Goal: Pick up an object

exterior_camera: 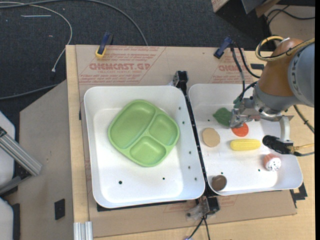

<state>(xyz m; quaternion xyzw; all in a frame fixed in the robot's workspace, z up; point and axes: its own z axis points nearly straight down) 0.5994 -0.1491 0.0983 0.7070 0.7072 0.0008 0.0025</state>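
Near edge: a dark clamp [202,207] sits at the desk [125,66] front, at 6 o'clock between the two bins.
Left bin [150,181]: holds one green divided plate [144,132], lying flat near its centre.
Right bin [245,171]: six loose items, listed below by clock position from the bin's centre.
Likely target: an orange-red piece [242,130] close to the centre, partly covered from above by the gripper [239,118].
Gripper state: low over the orange-red piece; spread or pressed together, cannot tell. Nothing is seen held.
Neighbours: a dark green piece [222,116] at 10 o'clock, just beside the gripper; a yellow corn cob [245,144] at 6 o'clock of the target, just beside it.
Other items: a tan oval [211,137] at 9 o'clock; a brown round piece [218,182] in the 7 o'clock corner; a white spotted piece [272,162] at 4 o'clock.
Risk 1: crowding. The descent may land on the green piece or the cob and push the target aside.
Risk 2: the target looks small and rounded; an off-centre closure could squeeze it out sideways.
Risk 3: a low, flat item may leave the gripper scraping the bin floor and coming up with nothing.
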